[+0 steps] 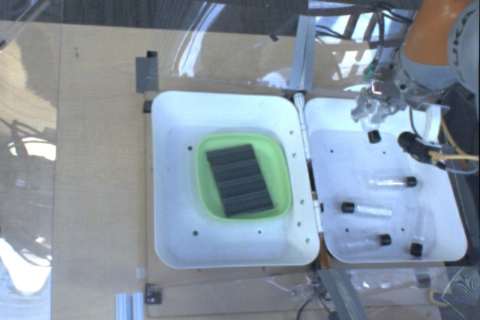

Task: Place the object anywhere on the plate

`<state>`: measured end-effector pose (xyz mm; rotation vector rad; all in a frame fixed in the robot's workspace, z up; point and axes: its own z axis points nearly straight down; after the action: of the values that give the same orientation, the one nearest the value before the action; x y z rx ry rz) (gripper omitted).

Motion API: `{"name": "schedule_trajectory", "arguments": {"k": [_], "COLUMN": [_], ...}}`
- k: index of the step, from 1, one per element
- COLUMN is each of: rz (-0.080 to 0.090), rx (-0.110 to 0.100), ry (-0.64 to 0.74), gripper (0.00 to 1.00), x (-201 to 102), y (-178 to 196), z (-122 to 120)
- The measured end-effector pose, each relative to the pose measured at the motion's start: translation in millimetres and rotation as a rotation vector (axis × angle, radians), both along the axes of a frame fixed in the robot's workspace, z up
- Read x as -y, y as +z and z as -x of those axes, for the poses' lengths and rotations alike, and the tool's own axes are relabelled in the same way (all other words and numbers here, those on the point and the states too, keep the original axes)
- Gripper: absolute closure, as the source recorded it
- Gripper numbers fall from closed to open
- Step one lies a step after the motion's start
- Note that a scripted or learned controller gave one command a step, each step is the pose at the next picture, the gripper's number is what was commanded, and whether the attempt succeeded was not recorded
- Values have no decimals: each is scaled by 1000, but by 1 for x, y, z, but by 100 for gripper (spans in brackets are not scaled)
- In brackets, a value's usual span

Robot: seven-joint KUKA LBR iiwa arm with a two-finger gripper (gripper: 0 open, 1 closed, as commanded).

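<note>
Beside the green plate (279,177) bearing a ridged block (238,180), capped tubes (365,210) scattered, claw (373,133) state unclear.

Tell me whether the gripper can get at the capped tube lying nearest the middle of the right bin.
Probably yes. The tube lies flat on the right bin floor, apart from the other tubes, with nothing over it. The gripper hangs above the bin's far end.

arm (450,34) cut off at right edge, claw (373,116) fingers too small to tell
</note>
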<state>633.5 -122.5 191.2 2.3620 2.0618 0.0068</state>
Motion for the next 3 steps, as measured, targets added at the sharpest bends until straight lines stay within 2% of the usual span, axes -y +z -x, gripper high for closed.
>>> {"name": "schedule_trajectory", "arguments": {"k": [1, 2, 3], "rz": [0, -1, -1], "rx": [0, 0, 6], "ry": [0, -237, -381], "gripper": [0, 0, 0], "x": [0, 67, 71], "y": [0, 22, 151], "z": [0, 49, 7]}}
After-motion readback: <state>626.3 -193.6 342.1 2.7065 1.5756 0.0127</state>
